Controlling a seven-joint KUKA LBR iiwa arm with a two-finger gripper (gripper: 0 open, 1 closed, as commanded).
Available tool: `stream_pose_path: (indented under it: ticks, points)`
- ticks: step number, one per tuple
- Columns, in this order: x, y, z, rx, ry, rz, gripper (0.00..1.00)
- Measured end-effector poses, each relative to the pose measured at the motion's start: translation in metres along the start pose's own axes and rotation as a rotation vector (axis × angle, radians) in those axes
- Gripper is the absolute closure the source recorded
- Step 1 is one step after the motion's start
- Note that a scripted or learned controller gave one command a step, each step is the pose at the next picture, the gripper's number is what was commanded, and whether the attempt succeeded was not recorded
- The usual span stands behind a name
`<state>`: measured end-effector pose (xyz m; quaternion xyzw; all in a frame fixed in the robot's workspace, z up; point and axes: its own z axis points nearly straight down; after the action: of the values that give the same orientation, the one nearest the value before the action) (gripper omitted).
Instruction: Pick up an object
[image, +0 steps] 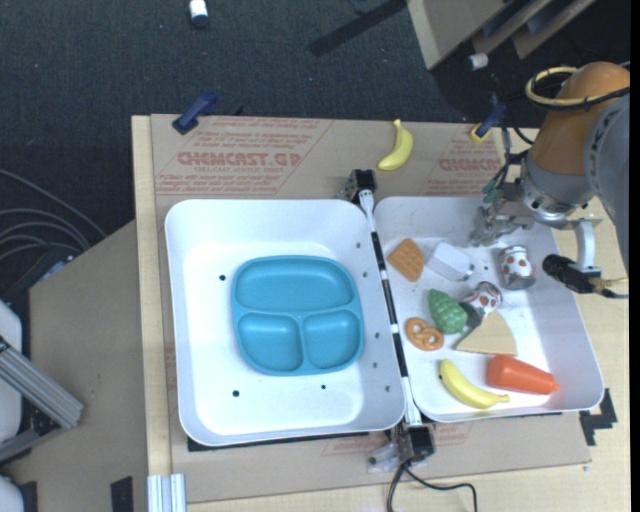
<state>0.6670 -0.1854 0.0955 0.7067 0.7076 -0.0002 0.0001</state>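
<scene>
The right bin (570, 330) holds several toys: an orange waffle piece (406, 258), a white block (449, 262), a green broccoli (447, 310), a pretzel (423, 334), a yellow banana (470, 386), an orange carrot (520, 375), a tan wedge (488, 340) and two small spotted pieces (515, 263) (485, 297). My gripper (488, 224) hangs low over the bin's far part, just right of the white block and left of the upper spotted piece. Nothing shows held in it.
The left bin (200, 250) carries a blue divided plate (296, 312). A second banana (397, 148) lies on the cardboard behind the bins. A black part (570, 272) juts over the right bin's right side. The arm (570, 140) fills the upper right.
</scene>
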Motion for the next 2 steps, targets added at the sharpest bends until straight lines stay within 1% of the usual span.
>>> stream_pose_path:
  ticks: [1,2]
  points:
    - [0.0,0.0,0.0,0.0,0.0,0.0,0.0]
    - [0.003,-0.001,0.011,0.002,0.001,0.001,0.0]
